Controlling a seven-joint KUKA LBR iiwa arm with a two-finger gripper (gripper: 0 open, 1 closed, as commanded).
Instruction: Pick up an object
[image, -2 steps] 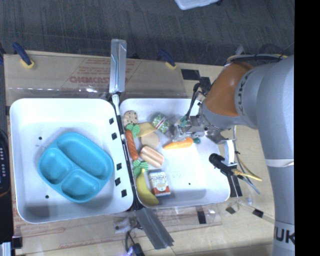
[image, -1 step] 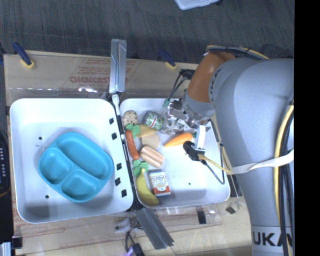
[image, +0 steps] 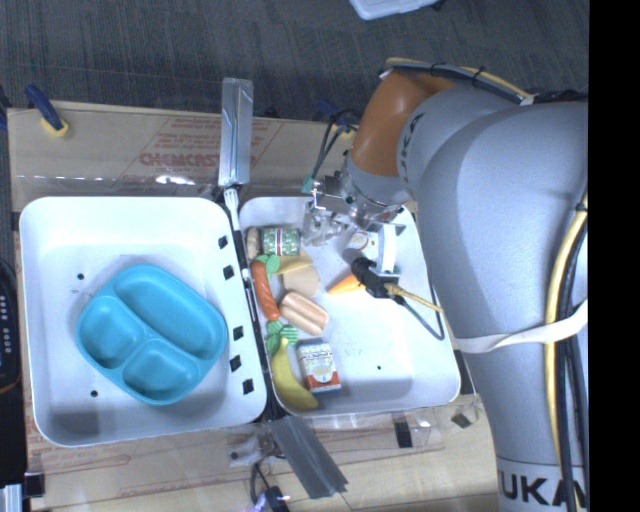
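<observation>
Approach stage: arm over the right bin, nothing yet lifted.

The arm (image: 500, 200) reaches across the right bin (image: 400, 370); its gripper (image: 335, 222) hangs at the bin's far edge, near the can (image: 281, 241) and the cheese wedge (image: 345, 284). Finger spread cannot be told; nothing is seen held. Judged next: descend onto one item and close.

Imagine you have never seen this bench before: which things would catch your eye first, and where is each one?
The big grey arm with its orange band stands out at the right, reaching over the far end of the right bin. Next comes the bright blue divided tray, lying alone in the left bin. Then the cluster of toy food along the right bin's left side, with a banana nearest and a carrot beside the wall.
</observation>
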